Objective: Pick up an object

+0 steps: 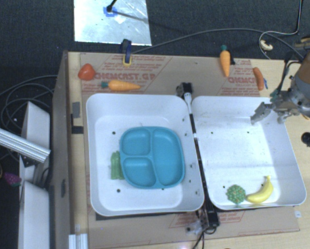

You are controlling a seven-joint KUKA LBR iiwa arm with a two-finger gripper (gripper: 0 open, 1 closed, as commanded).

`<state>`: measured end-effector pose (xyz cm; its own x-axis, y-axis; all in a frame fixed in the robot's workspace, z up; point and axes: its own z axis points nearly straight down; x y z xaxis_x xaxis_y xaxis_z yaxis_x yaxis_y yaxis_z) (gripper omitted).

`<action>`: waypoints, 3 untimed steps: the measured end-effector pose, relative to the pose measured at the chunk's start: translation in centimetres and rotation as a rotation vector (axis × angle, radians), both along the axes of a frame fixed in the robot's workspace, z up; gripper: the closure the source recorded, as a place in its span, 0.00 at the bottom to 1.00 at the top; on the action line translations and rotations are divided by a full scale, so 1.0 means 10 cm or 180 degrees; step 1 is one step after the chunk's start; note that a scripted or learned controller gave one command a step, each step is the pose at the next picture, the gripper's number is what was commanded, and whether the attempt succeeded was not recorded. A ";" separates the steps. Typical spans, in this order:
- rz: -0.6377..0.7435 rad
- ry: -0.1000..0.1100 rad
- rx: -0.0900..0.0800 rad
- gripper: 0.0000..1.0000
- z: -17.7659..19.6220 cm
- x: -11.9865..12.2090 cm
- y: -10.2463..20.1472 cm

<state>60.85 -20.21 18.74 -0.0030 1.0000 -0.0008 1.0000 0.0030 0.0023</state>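
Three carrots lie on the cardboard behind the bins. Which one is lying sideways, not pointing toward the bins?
The carrot at the left, beside the red tomato. It lies sideways along the left bin's far rim; the other two carrots point roughly toward the bins.

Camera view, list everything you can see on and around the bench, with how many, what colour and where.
bins: two, white, side by side on the bench
divided plate: one, blue, middle of the left bin
green item: one, green, left bin, against the plate's left edge
banana: one, yellow, near right corner of the right bin
bumpy round item: one, green, right bin, just left of the banana
carrots: three, orange, on the board behind the bins
tomato-like item: one, red-orange, board's far left corner
shiny sheet: one, silver, on the floor beyond the bench
arm: one, grey, at the right
pincer: one, grey, over the right bin's far right part, nothing visibly held
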 end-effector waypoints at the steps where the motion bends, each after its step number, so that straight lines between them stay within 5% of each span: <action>1: 0.0011 -0.0011 -0.0003 1.00 0.11 0.01 0.00; 2: -0.0005 0.0012 0.0004 1.00 -0.77 -0.58 0.15; 3: -0.0004 -0.0002 0.0000 1.00 -0.66 -0.56 0.15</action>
<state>55.24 -18.73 12.19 -0.0016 1.0000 -0.0008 1.0000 0.0016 0.0030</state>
